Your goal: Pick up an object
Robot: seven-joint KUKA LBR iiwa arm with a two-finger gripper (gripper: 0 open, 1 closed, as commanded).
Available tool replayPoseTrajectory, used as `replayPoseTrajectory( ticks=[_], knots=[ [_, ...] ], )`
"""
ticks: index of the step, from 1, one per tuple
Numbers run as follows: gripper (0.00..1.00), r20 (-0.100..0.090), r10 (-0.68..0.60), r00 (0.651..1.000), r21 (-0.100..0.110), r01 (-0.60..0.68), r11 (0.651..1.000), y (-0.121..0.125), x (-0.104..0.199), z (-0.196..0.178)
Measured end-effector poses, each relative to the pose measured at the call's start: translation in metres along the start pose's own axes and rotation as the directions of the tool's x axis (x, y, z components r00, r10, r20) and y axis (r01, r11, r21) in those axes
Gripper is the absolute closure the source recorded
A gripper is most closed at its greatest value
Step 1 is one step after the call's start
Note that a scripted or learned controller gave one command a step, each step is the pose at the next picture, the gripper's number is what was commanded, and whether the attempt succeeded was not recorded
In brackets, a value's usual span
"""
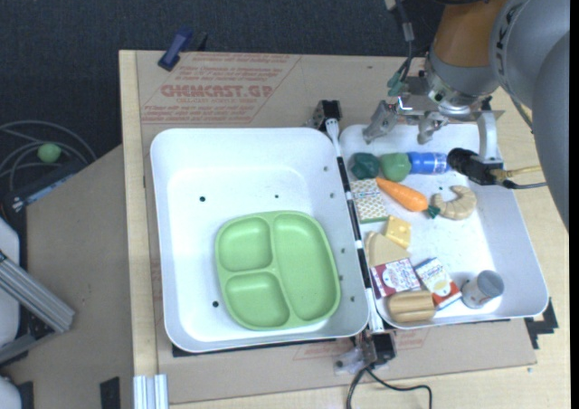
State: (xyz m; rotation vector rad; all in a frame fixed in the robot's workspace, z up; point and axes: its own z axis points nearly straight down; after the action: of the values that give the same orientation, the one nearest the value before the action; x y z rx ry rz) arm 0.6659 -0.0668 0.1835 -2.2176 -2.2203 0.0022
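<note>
White plastic walls frame the two bins, and the right bin (525,244) is where every loose object lies. The gripper (403,127) hangs over that bin's upper left corner with its two fingers spread apart and nothing between them. Just below it sit a dark green piece (365,165), a light green piece (395,166) and a blue bottle (427,162), packed side by side, with an orange carrot (403,194) right beneath them.

The main risk is the crowding: a finger coming down here could land on a neighbour instead of beside the target, pushing things aside or pinching two at once. The rounded green pieces look likely to roll or squirt out of a closing grip. The bin's upper wall and the divider between bins lie close to the fingers, so a descent near them could strike the rim.

Open room is better in the middle right of the right bin, around the beige curved item (457,204), and near the grey cup (481,288) at lower right. The left bin (181,163) holds a green sectioned plate (274,269).
</note>
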Motion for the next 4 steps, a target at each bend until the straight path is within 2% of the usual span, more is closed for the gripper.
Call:
replayPoseTrajectory(
  ticks=[1, 2, 3, 4],
  knots=[
    [0.00, 0.002, 0.001, 1.000, -0.004, -0.001, 1.000, -0.047, -0.003, -0.046],
    [0.00, 0.002, 0.002, 1.000, -0.004, -0.002, 1.000, -0.011, -0.018, -0.001],
    [0.00, 0.001, 0.000, 1.000, -0.006, 0.000, 1.000, -0.001, 0.012, -0.001],
    [0.00, 0.005, 0.003, 1.000, -0.007, -0.003, 1.000, -0.040, -0.069, -0.067]
  ],
)
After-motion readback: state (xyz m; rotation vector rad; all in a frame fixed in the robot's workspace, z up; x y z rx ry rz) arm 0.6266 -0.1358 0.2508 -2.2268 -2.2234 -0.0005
